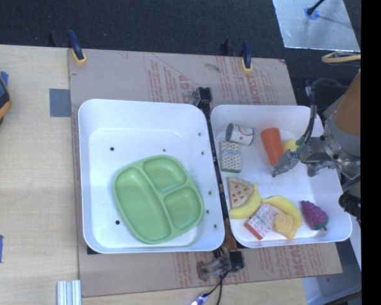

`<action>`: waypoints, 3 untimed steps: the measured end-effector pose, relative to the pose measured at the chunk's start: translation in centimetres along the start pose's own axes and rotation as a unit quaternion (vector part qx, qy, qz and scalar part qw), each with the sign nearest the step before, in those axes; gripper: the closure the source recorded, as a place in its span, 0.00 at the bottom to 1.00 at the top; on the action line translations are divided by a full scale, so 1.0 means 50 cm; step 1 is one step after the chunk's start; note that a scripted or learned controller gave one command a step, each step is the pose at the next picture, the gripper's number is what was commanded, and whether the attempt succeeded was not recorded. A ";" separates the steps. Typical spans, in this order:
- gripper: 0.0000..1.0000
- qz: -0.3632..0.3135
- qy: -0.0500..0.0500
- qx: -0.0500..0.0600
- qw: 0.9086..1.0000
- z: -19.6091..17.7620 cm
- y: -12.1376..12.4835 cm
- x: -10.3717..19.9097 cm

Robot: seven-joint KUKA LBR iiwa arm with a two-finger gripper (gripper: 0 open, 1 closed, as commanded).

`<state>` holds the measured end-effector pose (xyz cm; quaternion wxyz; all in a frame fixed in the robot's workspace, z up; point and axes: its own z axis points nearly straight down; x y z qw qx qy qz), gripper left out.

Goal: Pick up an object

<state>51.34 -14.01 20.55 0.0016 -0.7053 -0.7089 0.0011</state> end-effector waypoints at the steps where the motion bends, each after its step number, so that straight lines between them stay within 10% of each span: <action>1: 0.00 -0.001 -0.001 0.002 1.000 0.231 0.205 -0.038; 2: 1.00 -0.002 -0.001 0.001 1.000 0.206 0.208 -0.040; 3: 1.00 0.000 0.000 -0.001 1.000 0.076 0.217 0.056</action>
